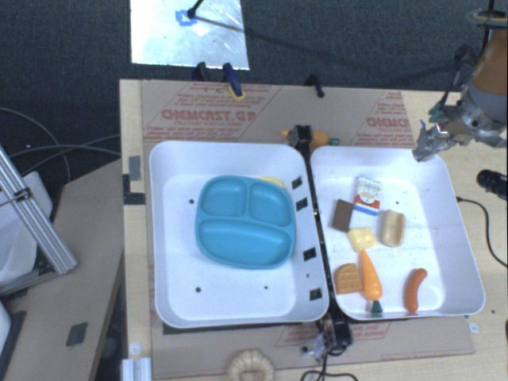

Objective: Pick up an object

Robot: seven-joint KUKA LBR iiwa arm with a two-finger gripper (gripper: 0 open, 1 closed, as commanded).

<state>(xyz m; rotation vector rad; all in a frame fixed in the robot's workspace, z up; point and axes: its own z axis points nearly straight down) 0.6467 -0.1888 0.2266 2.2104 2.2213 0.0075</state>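
The robot arm [486,62] is cut off by the right edge, and its gripper [427,146] is too small to read. A yellow item [272,181] hides mostly behind the blue plate [245,221].

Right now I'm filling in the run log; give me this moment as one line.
phase: approach | gripper: above right bin's far corner, holding nothing | right bin: carrot, sausage, other toy foods | left bin: blue plate

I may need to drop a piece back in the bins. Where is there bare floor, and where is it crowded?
Left bin: bare floor around the blue plate, widest along the near edge. Right bin: bare at the far-right corner below the gripper and on its right side. Crowded mid-left: carton, brown block, carrot, sausage.
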